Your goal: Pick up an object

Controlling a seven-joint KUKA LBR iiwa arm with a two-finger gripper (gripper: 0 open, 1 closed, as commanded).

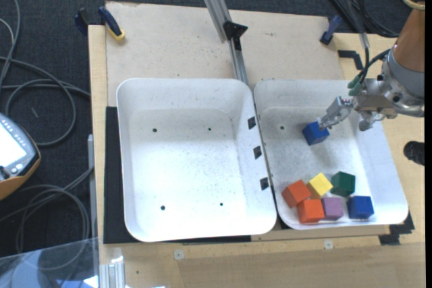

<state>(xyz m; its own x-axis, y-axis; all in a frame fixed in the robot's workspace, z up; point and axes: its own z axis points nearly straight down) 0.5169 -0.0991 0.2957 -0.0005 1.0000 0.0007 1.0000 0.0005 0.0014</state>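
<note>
Plainly apart from the rest: a blue cube (315, 133), flat on the floor of the right bin (390, 165), a little above that bin's middle and nearer its left wall than its right. Just above and right of it, the gripper (342, 117), tip touching or all but touching the cube's upper right corner. Cannot tell from this slant whether the claw is spread or pressed together, nor whether the cube is inside it, so no claim of a hold.

Looks like the approach or the closing step of the pick, lift not yet done. Calls next for a claw centred over the cube, astride two opposite faces, then a squeeze and a straight rise.

Open floor on every side of the cube; left wall near but not crowding. Well below, against the near rim, a cluster of cubes (325, 197), orange, yellow, green, purple and a second blue, well clear of the lift path. Further left, the left bin (128, 145).
</note>
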